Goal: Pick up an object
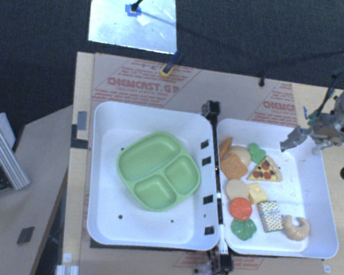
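Note:
The right bin (321, 198) holds several toy foods: a pizza slice (265, 170), a green piece (256, 152), a toast-like slab (235, 166), a red tomato (241, 208), a yellow cheese wedge (257, 193), a patterned block (269, 216), a tan pastry (296, 227) and a leafy green (243, 228). My gripper (304, 143) hangs over the bin's far right corner, up and to the right of the pizza slice. Its fingers are open and nothing sits between them.
The left bin (109, 152) bears a green divided plate (158, 171). A black divider (212, 168) with clips runs between the bins. A metal sheet (134, 14) lies beyond the bench. Cables hang near the arm at the right.

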You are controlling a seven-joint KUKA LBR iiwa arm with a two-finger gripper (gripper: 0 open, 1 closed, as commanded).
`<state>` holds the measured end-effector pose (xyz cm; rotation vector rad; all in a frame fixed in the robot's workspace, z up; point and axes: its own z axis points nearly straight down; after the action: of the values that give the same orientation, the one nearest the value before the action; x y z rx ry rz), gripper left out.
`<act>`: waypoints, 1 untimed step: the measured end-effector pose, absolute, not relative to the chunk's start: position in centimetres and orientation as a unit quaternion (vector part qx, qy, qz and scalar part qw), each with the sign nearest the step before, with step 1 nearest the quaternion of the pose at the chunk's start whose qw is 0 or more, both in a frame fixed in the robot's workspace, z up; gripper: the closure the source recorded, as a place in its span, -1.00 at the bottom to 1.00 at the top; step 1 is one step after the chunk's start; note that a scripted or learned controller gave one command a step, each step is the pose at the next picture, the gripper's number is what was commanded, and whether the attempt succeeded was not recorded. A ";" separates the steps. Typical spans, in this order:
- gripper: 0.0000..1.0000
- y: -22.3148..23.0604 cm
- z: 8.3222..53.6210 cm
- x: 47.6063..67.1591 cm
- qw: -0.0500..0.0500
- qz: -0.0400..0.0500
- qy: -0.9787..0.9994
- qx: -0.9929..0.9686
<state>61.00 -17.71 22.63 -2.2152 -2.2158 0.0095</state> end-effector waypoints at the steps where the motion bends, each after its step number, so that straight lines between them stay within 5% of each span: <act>1: -1.00 -17.6 23.4 61.2 -0.001 0.000 -0.708 -0.706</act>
<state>61.19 -17.65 23.43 -2.2189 -2.2255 -0.0007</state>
